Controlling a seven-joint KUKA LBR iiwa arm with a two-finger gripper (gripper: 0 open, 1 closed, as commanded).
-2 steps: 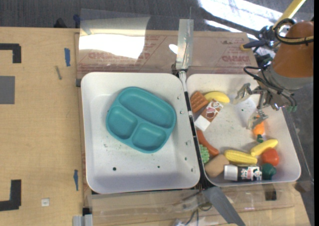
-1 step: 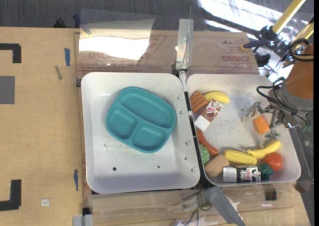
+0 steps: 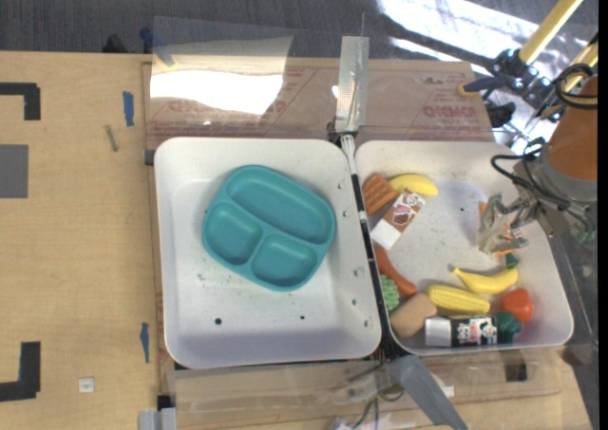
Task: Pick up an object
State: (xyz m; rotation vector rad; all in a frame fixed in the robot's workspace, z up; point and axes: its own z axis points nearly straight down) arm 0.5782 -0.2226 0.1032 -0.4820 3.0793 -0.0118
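My gripper [image 3: 498, 229] hangs low over the right part of the right bin [image 3: 560, 324], reaching in from the right edge. Just below it lies a yellow banana [image 3: 487, 278], and a small orange and green piece [image 3: 513, 248] sits right beside the gripper's tip. Along the bin's front are a yellow corn-like piece [image 3: 458, 300], a red tomato [image 3: 518, 304], a lying white bottle [image 3: 459, 330] and a tan potato-shaped piece [image 3: 410, 314]. At the back left lie a second banana [image 3: 415, 185], a white carton [image 3: 403, 211] and an orange ridged piece [image 3: 378, 194].
The left bin [image 3: 180, 324] holds a teal divided plate [image 3: 270, 227]. A long red-orange piece [image 3: 392, 271] and a green piece [image 3: 390, 296] lie against the wall between the bins. Bare white floor lies in the middle of the right bin around [image 3: 446, 229].
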